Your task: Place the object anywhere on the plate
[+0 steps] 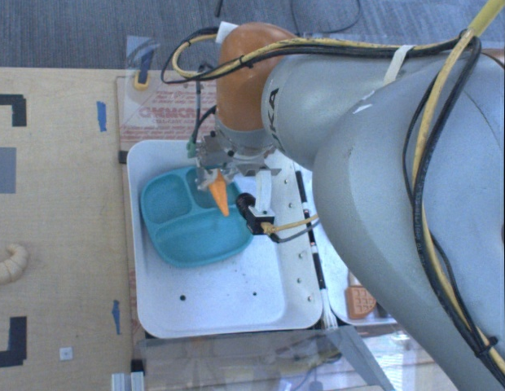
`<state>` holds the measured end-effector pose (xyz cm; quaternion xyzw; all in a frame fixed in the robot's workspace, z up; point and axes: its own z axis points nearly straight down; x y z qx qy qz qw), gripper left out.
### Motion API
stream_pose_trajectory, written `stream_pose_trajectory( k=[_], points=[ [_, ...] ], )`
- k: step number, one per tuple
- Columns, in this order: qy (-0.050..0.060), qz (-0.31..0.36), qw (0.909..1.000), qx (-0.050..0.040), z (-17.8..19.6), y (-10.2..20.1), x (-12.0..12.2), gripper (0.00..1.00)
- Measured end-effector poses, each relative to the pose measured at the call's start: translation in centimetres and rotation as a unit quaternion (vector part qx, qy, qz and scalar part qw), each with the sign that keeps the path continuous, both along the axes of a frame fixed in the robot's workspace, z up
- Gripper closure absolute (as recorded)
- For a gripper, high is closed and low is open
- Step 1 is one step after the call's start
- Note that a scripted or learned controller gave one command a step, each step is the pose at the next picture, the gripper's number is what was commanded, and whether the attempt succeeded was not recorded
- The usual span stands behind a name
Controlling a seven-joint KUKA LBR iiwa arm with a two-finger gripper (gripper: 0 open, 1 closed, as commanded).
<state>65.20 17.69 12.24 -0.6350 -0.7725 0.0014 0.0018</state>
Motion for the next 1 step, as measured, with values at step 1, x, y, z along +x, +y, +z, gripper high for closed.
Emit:
stream_pose_trajectory(
  k=[1],
  points=[
    [-0.003,0.0,1.0,0.0001,0.15,0.03,0.1,0.0]
  ],
)
